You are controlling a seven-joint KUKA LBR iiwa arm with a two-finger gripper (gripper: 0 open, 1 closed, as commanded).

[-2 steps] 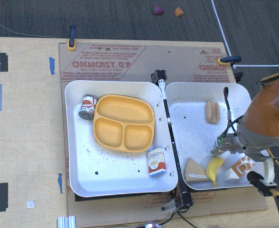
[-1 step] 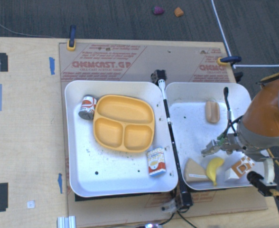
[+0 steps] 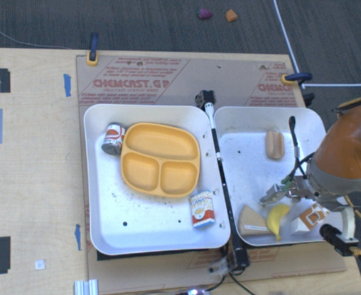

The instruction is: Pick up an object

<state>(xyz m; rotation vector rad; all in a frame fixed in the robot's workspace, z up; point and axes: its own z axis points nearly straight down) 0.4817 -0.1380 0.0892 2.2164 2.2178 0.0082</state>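
Gripper (image 3: pixel 283 192) is seen low in the right bin (image 3: pixel 248 128), just above the banana (image 3: pixel 277 219). Jaw state cannot be told. Nothing is seen gripped. Cheese wedge (image 3: pixel 252 221) lies left of banana.

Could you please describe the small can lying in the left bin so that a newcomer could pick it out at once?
Start at the left bin, which holds a yellow divided plate. Against the plate's upper-left edge lies a small can, red and white. The bin's other small item, a carton, sits below the plate's lower-right corner.
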